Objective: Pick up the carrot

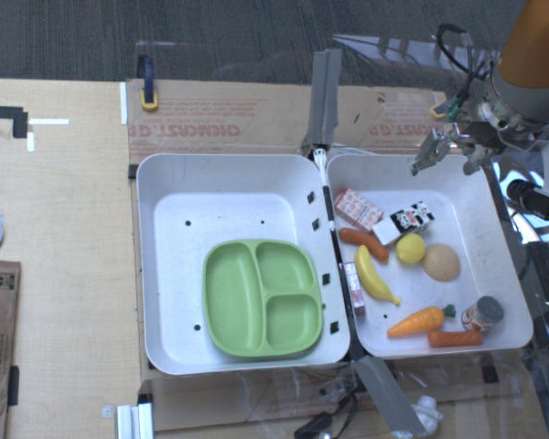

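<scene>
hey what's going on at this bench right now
A robot arm reaches in over the far corner of the right bin, its end effector raised above the toys, gripping nothing. The carrot lies untouched near the bin's front, beside a banana and a small can. A green divided plate sits in the left bin.

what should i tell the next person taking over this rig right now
Gripper: above the far right corner of the right bin, away from the food, nothing between its fingers.
Carrot: lying in the right bin near its front edge, next to an orange-red sausage-like piece and a small can, with a banana to its left.
Left bin: holds a green divided plate.
Done: nothing yet; the carrot is untouched.
Left: move over the carrot, descend, grasp, lift.
</scene>
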Motion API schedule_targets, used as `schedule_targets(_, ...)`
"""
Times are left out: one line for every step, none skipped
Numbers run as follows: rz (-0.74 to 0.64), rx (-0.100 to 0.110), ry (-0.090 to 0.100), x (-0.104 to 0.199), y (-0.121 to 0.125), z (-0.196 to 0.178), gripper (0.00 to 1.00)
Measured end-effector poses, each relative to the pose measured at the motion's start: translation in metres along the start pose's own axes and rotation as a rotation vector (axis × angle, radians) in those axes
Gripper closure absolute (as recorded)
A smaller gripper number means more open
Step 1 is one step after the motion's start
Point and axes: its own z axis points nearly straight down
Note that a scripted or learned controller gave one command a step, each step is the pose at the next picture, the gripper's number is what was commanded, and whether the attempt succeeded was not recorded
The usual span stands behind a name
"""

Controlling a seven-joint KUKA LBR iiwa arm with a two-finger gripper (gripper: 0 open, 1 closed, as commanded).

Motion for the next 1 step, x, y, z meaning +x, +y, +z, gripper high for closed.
schedule_targets(-0.219,0.000,0.001,0.0009,-0.0656,0.0609,0.00)
